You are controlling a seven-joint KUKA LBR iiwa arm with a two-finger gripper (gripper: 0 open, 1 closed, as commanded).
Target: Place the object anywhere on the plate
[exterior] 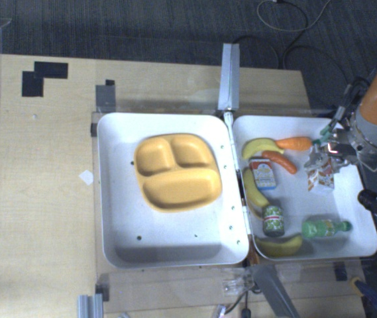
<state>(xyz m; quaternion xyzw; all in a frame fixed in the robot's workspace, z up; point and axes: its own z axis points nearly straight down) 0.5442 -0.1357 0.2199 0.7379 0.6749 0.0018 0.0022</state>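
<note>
Packet: sitting crumpled at the right of the frame, in the right bin.
Gripper: hanging just over its top edge; can't tell the finger state.
Handling: probably light, crinkly, slippery; I'm guessing pinching the top edge works.
Plate: waiting center-left.

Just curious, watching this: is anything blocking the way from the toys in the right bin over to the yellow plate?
Only the bin walls and the metal divider between the bins; a lifted item passes over them. The plate lies bare in the left bin. The end effector hovers by a small packet.
</note>
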